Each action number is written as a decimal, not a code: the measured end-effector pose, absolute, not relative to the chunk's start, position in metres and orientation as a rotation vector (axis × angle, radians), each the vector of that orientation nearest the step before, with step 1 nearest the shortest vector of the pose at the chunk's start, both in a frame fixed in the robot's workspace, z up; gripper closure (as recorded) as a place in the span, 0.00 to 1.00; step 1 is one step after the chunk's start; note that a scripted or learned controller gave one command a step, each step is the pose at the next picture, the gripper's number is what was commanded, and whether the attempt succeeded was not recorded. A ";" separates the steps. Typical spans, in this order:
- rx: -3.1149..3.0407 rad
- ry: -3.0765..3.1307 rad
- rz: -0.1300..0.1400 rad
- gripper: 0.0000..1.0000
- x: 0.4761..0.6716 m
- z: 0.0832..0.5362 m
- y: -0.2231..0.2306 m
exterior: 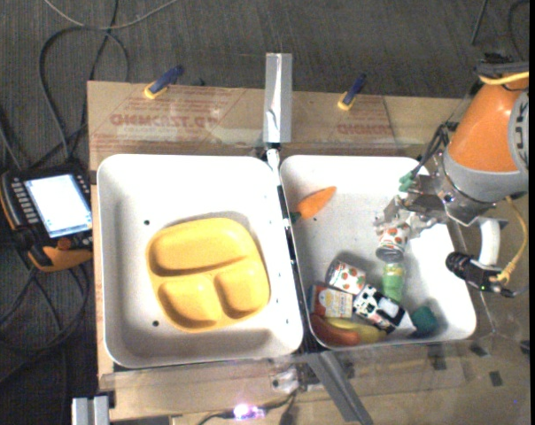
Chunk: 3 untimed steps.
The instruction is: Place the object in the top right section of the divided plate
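Right of centre in the frame, the gripper (407,212) hangs low over the right bin (356,168), with the grey arm (484,144) and its orange band reaching in from the right edge. How far its fingers are spread I cannot tell; they are a blur of metal from this angle. Just beneath them sits a small cup (391,236), white with red spots, touching or nearly touching the fingertips, but whether it is gripped cannot be told.

Toward the upper left of that bin lies a carrot (316,202), close to the wall between the bins. Along the lower part of the bin is a huddle of things: a spotted box (345,277), a green bottle (392,280) just below the cup, a black-and-white cow toy (375,306), a banana (349,332) against the bottom wall, and a teal block (424,318) at the lower right.

Left of centre, the left bin (126,184) holds the yellow plate (208,271), lying flat and slightly turned, with one large section across its upper part and two smaller ones below. Nothing rests in the sections.

At the left edge of the frame a pendant (48,211) with a lit screen lies on the floor. Two clamps (163,81) pin the board at the top of the bench.
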<state>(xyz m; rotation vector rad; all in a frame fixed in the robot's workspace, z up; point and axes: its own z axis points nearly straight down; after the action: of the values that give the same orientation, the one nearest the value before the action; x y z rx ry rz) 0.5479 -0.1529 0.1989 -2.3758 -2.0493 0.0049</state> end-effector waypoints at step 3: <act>-2.448 -1.963 0.008 1.00 0.561 0.184 -0.052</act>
<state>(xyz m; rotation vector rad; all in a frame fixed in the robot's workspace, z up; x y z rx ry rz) 0.5606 -0.0520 0.1843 -2.4477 -1.9629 0.0075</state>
